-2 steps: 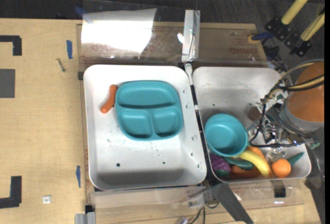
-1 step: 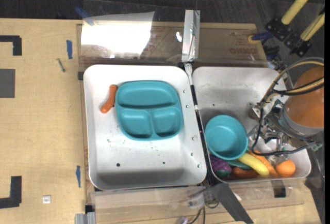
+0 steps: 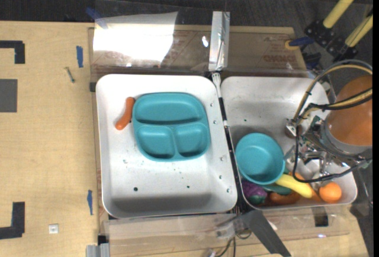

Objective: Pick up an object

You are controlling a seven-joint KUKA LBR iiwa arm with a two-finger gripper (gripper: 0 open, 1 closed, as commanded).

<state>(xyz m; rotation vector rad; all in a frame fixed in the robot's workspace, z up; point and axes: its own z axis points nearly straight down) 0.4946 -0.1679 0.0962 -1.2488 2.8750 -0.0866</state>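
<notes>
Lying along the near wall of the right bin (image 3: 260, 93), the yellow banana (image 3: 296, 185) is the closest pickable object to the gripper (image 3: 308, 155); you see it tucked partly under the teal bowl (image 3: 259, 157). Just right of the banana sits an orange fruit (image 3: 330, 192), in the bin's near right corner. A purple object (image 3: 255, 192) sits at the near left, below the bowl's rim, and a small brownish-orange piece (image 3: 277, 196) lies between it and the banana; what it is cannot be made out.

Gripper: it hangs low over the right side of the right bin, just right of the bowl and above the banana, wrapped in black cables (image 3: 308, 102). Whether it is spread or clenched you cannot tell, as cables and the wrist hide it. No object is visibly between them.

Obstructions: the bowl crowds the banana from the left and overlaps it; the bin's near wall hems in all the small pieces.

Left bin (image 3: 118, 173): a teal divided plate (image 3: 172, 124) lies in its far half, and an orange carrot (image 3: 125, 113) lies just beside the plate's left edge, tilted.
</notes>
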